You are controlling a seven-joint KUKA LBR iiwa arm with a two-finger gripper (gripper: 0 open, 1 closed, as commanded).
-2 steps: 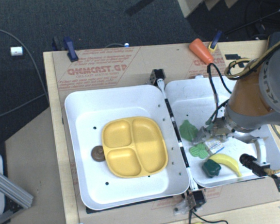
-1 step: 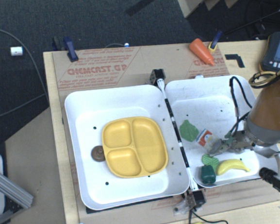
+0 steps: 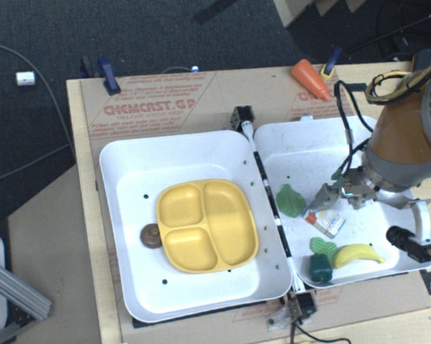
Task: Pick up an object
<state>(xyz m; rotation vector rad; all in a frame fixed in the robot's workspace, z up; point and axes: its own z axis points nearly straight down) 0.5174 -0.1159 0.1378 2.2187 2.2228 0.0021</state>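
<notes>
Grey-metal gripper (image 3: 330,195) hovers in the right white plastic bin (image 3: 302,134), just above a small red-and-white packet (image 3: 326,220); its grip state cannot be told.

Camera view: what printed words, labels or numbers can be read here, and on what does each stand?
"CHEMCAST GP": red print on the brown protective sheet covering the bench behind the left bin; the smaller red lines above and below it are too blurred to read.
A fainter repeat of the red print shows behind the right bin, unreadable.
The small packet in the right bin carries print too small to read.
</notes>
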